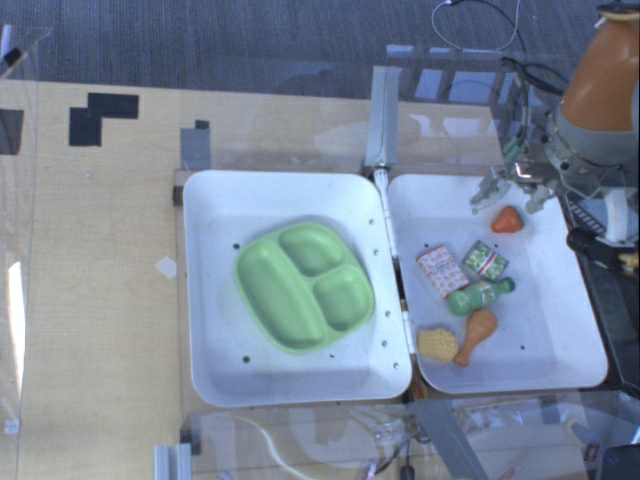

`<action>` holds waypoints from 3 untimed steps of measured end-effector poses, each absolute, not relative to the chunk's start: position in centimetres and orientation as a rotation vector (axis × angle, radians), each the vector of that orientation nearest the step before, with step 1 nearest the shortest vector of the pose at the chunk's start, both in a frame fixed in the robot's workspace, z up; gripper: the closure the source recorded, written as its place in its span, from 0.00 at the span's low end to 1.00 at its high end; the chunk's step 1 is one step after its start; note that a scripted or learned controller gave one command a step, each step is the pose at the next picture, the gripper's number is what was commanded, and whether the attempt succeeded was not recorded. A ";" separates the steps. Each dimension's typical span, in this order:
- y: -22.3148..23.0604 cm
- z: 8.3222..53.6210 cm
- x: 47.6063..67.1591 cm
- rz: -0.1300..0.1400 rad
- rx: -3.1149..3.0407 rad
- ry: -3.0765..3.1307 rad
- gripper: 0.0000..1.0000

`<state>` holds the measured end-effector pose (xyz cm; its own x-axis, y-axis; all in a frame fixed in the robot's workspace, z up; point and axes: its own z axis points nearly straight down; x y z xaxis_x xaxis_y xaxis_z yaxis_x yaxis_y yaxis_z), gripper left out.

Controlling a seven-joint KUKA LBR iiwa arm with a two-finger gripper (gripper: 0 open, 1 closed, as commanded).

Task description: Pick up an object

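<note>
Overhead, spread fingers (512,194) above orange piece (508,220), white bins (205,368) on pale wooden bench (90,298).

Single fixed camera high above the bench (100,268), angled down over both bins (290,388)

The right bin (560,368) contains six small objects. An orange-red piece (508,220) lies near the far wall, with a pink packet (439,269) and a green-and-white packet (485,260) near the centre. A green bottle (478,295) lies on its side just above a toy drumstick (475,334) and a tan cracker (437,344).
</note>
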<state>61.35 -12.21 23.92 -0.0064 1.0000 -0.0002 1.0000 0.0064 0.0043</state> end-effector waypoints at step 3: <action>-10.9 11.1 56.0 0.037 2.074 2.313 1.00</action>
